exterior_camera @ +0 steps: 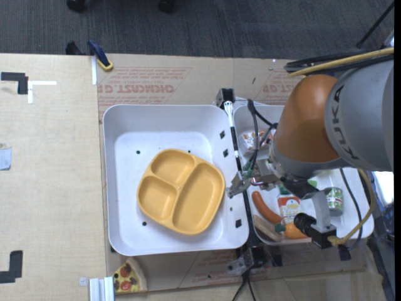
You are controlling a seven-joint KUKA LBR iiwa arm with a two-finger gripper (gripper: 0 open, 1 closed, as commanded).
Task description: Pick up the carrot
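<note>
Fingers of the gripper [240,184]: whether they are spread or pressed together cannot be told at this slant, and nothing is seen between them. The gripper hangs low over the wall shared by the two bins, so it is placed for neither bin's contents. The carrot [294,231], judged to be the short orange piece, lies at the near edge of the right-hand bin [366,226], partly covered by the arm's cabling. It is just beside a reddish sausage-like toy [265,208] and a small carton [288,204]. The crowding suggests a grasp there risks catching a neighbour. In the left-hand bin [119,168] rests a yellow divided plate [182,192], well apart from the carrot. The pick is judged not yet begun
</note>
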